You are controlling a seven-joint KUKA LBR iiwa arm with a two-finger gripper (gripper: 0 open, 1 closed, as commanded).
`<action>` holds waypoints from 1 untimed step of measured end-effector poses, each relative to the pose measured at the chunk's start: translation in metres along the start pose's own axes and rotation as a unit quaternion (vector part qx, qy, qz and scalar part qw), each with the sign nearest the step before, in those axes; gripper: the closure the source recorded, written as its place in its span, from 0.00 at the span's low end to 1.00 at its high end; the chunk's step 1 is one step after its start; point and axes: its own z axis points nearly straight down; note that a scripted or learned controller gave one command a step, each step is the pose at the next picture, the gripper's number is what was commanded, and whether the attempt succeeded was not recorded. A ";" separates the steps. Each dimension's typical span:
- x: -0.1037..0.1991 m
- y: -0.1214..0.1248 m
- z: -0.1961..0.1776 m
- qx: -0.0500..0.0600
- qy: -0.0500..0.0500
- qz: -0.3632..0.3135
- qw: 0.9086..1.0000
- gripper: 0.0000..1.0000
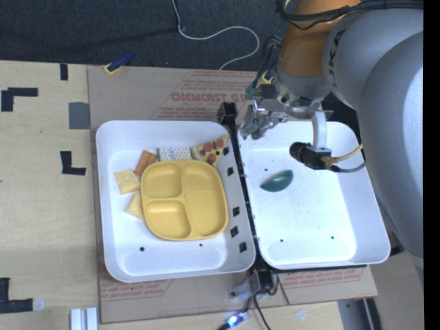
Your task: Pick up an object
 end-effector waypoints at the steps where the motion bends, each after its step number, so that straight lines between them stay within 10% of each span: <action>1: 0.044 0.019 0.008 0.000 0.000 0.000 1.000 1.00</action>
